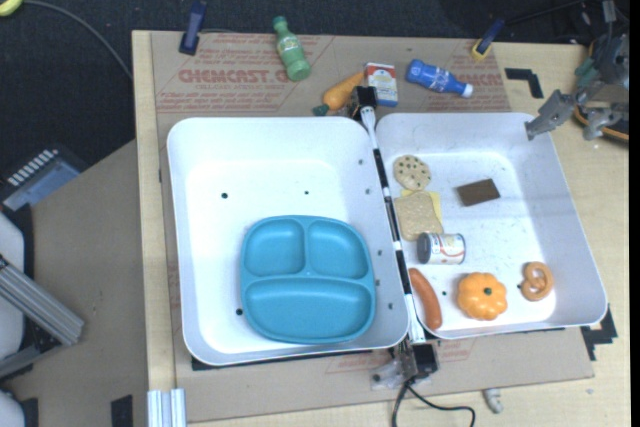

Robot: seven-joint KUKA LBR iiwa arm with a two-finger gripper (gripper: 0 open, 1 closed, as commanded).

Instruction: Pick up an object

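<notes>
The right bin [520, 165] holds several toy foods. A chocolate-chip cookie [411, 172] lies near its left wall, with a tan cracker slice [417, 212] and a small can [441, 248] on its side below it. A brown square [478, 192] rests mid-bin. Along the front lie a red sausage [427, 299], an orange pumpkin [482, 296] and a pretzel [536, 281]. My gripper [583, 105] hangs at the right edge of the view, above the bin's far right corner and away from all of them.
The left bin [200, 205] carries a blue divided plate [307, 277]. Behind the bins on the board lie a green bottle [292, 49], a carrot [343, 91], a small carton [380, 83] and a blue bottle [438, 78].
</notes>
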